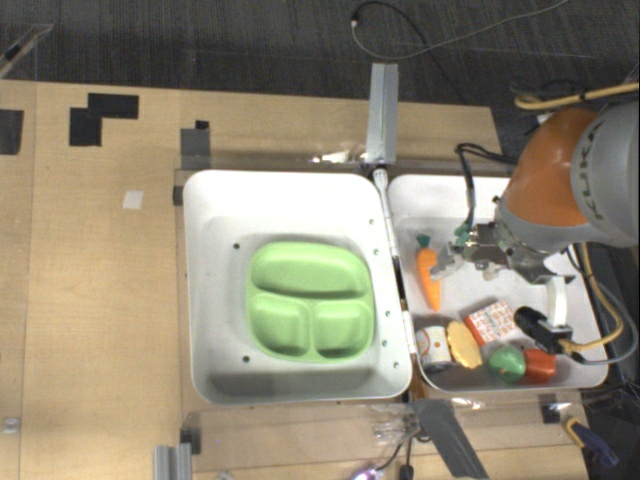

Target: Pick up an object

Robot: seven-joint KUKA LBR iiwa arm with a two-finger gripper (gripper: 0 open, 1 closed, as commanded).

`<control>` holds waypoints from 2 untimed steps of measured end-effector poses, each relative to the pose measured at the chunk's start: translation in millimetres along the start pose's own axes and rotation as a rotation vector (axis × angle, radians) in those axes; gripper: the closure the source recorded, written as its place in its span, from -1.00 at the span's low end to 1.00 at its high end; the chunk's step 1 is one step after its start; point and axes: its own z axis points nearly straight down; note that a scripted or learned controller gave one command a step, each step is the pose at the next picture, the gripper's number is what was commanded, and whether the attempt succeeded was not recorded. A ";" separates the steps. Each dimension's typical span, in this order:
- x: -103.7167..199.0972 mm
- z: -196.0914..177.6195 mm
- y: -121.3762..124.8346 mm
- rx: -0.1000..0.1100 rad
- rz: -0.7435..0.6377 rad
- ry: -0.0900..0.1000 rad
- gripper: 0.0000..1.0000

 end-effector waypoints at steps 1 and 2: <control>1.8 37.4 46.2 -0.009 -0.160 -0.001 -1.00; 4.0 24.8 48.9 -0.016 -0.162 0.001 1.00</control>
